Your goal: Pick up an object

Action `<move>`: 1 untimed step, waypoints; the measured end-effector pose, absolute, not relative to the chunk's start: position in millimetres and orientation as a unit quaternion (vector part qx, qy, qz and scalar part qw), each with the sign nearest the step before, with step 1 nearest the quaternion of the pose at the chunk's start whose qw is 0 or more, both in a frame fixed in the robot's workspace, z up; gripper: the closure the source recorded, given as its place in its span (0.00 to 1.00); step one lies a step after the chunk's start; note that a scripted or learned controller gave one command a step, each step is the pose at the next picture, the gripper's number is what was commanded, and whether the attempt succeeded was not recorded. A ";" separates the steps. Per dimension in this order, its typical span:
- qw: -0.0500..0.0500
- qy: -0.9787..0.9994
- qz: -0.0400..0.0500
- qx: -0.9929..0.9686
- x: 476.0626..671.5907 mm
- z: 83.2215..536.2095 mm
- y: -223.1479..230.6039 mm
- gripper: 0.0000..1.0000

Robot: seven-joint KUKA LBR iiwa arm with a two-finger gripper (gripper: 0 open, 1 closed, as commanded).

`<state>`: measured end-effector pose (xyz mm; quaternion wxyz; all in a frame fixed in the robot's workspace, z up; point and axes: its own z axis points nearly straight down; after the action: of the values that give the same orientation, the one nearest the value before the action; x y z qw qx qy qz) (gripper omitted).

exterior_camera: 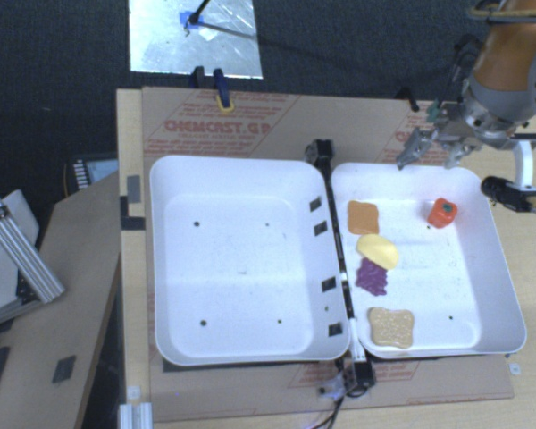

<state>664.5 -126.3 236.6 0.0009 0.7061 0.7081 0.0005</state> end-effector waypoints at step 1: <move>0.003 0.709 0.002 0.705 665.5 248.5 -126.1 1.00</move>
<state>665.5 -126.1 248.5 0.0026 0.7049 0.7093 0.0019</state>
